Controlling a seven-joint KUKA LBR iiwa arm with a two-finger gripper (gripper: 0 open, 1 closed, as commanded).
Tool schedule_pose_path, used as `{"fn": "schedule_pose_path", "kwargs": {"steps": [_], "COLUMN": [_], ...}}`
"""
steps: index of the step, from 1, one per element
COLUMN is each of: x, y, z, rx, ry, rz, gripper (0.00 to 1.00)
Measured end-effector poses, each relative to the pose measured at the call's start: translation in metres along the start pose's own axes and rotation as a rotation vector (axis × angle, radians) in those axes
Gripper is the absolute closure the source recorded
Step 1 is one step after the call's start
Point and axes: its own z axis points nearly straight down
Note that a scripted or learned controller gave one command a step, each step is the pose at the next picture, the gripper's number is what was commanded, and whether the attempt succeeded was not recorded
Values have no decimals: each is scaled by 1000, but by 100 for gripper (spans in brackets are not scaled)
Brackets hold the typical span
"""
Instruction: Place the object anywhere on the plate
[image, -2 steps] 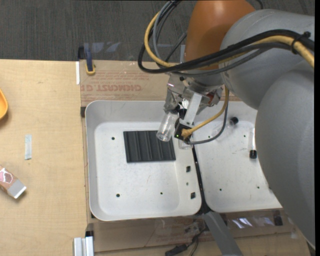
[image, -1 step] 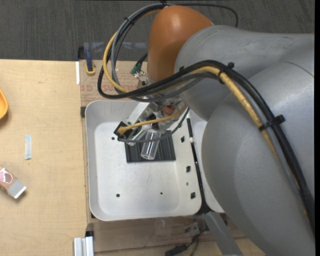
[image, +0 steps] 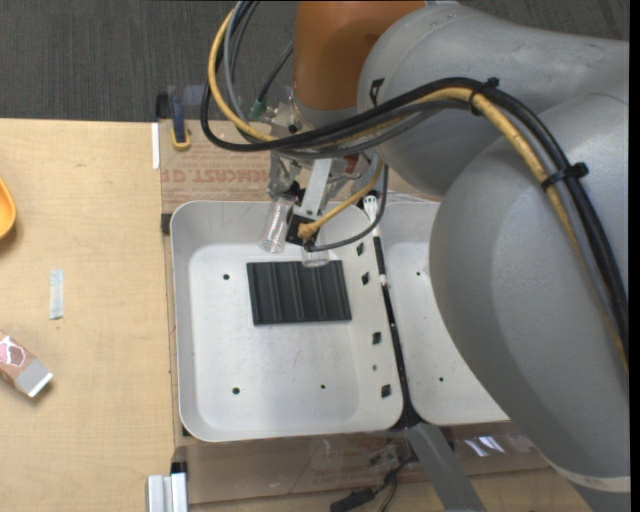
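One dark ridged slab (image: 299, 292), seemingly just beneath the claw (image: 294, 246).

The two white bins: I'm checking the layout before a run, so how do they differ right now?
The left bin lies in full view, while the right bin is largely covered by the arm. The left bin carries a dark ribbed plate, with the gripper over the plate's far edge; the right bin's visible floor is bare. Both are shallow, white and round-cornered.

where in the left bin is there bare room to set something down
Left bin: bare floor in front of the dark ribbed plate and along its left side. Crowded at the plate's back edge, where the gripper hangs with its cables.
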Motion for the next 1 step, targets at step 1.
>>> {"fn": "schedule_pose_path", "kwargs": {"steps": [1], "x": [24], "y": [-42], "z": [9], "rx": [1], "ry": [0], "rz": [-160], "gripper": [100]}}
